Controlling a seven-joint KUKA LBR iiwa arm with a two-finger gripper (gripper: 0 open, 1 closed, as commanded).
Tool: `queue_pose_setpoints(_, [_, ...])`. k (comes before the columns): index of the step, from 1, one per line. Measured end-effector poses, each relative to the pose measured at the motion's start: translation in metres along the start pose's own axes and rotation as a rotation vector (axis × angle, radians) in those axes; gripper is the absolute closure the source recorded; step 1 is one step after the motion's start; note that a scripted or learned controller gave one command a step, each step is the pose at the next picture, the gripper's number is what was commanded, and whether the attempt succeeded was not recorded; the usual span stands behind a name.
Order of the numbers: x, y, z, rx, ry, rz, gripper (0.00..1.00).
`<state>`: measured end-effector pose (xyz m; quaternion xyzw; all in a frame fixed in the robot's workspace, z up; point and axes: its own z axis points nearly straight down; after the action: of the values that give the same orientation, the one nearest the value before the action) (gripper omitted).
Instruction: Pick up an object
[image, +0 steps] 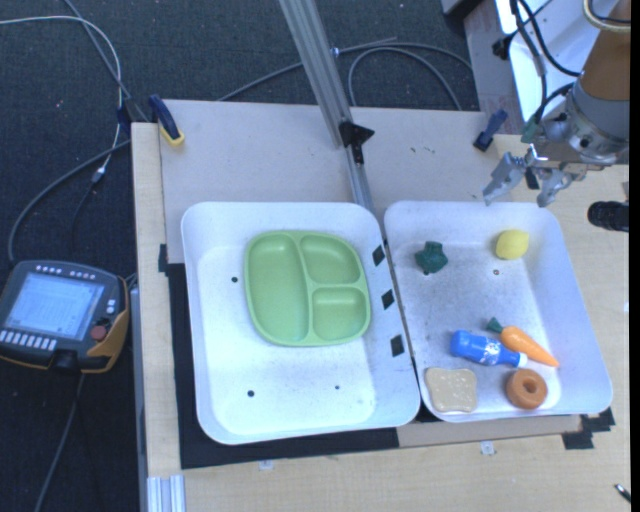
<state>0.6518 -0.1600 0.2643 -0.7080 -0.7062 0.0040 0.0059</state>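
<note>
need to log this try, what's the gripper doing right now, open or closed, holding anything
Gripper: jaws open, nothing between them, above the far edge of the right bin, near the yellow lemon.

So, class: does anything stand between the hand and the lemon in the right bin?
Nothing visible does. The hand hangs open above the bin's far rim, and the lemon lies just below it, apart from the other toys.

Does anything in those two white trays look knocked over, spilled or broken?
Nothing stands out. The green plate lies flat in the left tray; the lemon, carrot, donut and bread slice lie loose, intact, in the right tray.
</note>
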Motion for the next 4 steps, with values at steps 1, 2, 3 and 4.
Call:
queue_pose_setpoints(1, [0.001, 0.002, -0.008, -0.014, -0.002, -0.003, 0.0])
queue_pose_setpoints(2, [0.005, 0.012, 0.048, -0.01, -0.002, -0.004, 0.0])
queue_pose_setpoints(3, [0.013, 0.007, 0.105, -0.007, -0.001, -0.004, 0.0])
queue_pose_setpoints(4, [0.012, 0.012, 0.166, -0.011, -0.002, -0.004, 0.0])
